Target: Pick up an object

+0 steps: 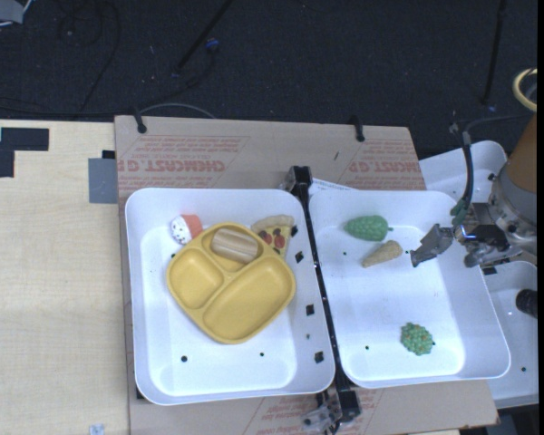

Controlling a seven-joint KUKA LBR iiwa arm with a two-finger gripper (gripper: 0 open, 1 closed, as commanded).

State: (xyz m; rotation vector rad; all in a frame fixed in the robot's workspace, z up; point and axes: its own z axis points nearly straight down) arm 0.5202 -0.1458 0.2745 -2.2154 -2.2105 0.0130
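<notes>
Nearest you, at the lower right of the right bin [476,352], sits a green bumpy cluster like a bunch of grapes [417,339], well apart from everything else. Your claw [432,245] reaches in over that bin's right rim, its dark fingers pointing left and low over the white floor. Whether they are spread or clenched you cannot tell from this slant, and nothing is visibly between them. Just left of the tips lies a tan cone-shaped piece [382,254], close but with a small gap. Above that rests a green oval toy [367,227], near the cone. In the left bin [154,333] a yellow divided plate [232,282] carries a bread-like roll [233,243] in its upper compartment; a pizza slice [274,232] and a small white-and-orange piece [185,229] lie at the plate's upper edge.
</notes>
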